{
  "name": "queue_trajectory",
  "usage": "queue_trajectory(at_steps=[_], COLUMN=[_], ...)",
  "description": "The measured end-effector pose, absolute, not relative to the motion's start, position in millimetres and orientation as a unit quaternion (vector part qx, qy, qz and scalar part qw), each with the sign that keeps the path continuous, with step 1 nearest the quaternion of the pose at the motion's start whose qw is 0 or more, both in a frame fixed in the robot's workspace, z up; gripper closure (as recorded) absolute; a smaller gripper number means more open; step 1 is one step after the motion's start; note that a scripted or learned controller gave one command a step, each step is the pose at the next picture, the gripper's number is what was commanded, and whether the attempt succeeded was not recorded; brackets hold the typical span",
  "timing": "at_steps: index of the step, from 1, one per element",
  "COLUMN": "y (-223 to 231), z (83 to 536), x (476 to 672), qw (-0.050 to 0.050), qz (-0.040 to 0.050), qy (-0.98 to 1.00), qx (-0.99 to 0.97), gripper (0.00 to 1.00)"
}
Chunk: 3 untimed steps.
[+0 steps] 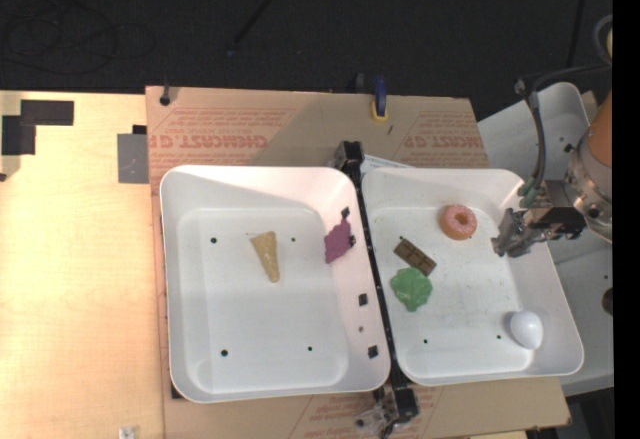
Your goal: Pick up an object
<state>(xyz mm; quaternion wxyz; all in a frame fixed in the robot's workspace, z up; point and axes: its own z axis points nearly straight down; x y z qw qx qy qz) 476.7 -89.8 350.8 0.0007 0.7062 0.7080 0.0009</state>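
My gripper hangs over the right edge of the right bin, a short way right of a pink donut. Nothing shows between its fingers. In that bin also lie a brown chocolate-like bar, a green lumpy object just below it, and a white egg-shaped object near the front right corner. The left bin holds a tan cone-shaped piece and a purple object leaning against its right wall.
The bins sit side by side on a cardboard sheet, with black clips along the divider between them. A wooden bench surface lies to the left. The grey arm and its cables enter from the right.
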Motion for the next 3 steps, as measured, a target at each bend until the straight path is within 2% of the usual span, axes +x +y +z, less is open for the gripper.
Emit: queue_trajectory(at_steps=[1,2,3], y=[-60.4,-23.6,-24.1], z=[321.5,386.6,279.0], x=[475.8,476.3,486.8], qw=[-0.002,0.001,-0.004], qz=[-0.0014,0.0013,-0.0045], qy=[0.708,0.709,0.707], qx=[0.706,0.705,0.707], gripper=[1.0,1.0,1.0])
